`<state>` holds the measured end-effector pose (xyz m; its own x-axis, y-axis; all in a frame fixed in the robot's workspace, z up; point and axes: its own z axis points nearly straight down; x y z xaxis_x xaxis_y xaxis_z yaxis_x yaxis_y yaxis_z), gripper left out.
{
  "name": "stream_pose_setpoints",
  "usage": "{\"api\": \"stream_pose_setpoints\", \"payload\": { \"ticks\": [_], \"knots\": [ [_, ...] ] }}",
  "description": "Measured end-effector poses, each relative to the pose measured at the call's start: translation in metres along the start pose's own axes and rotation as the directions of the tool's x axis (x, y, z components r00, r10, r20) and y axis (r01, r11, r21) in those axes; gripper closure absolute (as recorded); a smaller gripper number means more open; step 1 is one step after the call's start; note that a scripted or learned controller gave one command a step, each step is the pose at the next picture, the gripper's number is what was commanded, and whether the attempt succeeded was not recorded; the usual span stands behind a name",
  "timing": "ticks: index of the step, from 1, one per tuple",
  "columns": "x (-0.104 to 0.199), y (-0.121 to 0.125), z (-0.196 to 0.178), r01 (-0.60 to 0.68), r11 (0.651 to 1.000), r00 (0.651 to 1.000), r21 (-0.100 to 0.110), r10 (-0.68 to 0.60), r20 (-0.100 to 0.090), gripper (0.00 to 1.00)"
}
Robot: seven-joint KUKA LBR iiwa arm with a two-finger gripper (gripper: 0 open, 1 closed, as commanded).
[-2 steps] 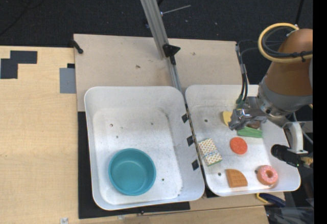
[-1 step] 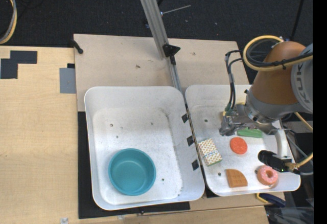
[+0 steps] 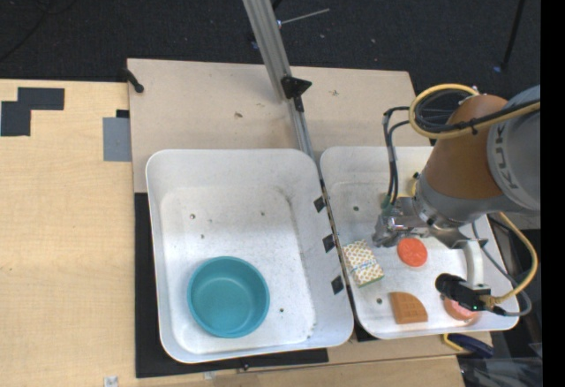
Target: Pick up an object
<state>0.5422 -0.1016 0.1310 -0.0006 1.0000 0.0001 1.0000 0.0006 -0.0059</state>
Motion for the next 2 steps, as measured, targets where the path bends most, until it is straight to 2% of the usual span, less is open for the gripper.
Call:
{"api": "stream_pose_setpoints", "payload": {
  "ticks": [1,2],
  "knots": [
    [-0.0003,0.0017,0.0282,0.0,1.0,1.0,-0.009,0.0,0.001,0.0],
    [-0.0002,0.0013,0.0202,0.0,1.0,1.0,-0.006,0.0,0.001,1.0]
  ]
}}
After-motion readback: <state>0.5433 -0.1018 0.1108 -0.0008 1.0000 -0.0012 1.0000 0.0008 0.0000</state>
